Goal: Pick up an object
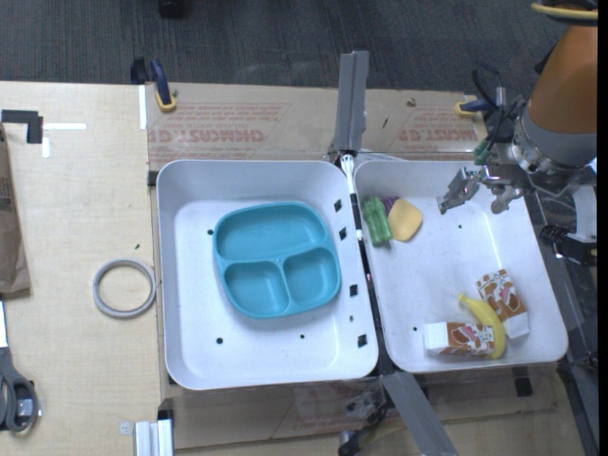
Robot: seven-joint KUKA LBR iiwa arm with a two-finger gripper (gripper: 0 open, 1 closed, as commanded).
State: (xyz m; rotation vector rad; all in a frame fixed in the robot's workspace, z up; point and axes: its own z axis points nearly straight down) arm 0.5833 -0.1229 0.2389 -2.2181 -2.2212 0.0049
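My gripper hangs over the back right part of the right bin, its two grey fingers spread open with nothing between them. A green object and a yellow rounded piece lie side by side at the bin's back left, to the left of the gripper. At the front right lie a yellow banana, a brown-and-white packet and a white carton, all well in front of the gripper.
The left bin holds a blue divided plate. A metal divider post stands at the back between the bins. A tape ring and scissors lie on the wooden bench at left.
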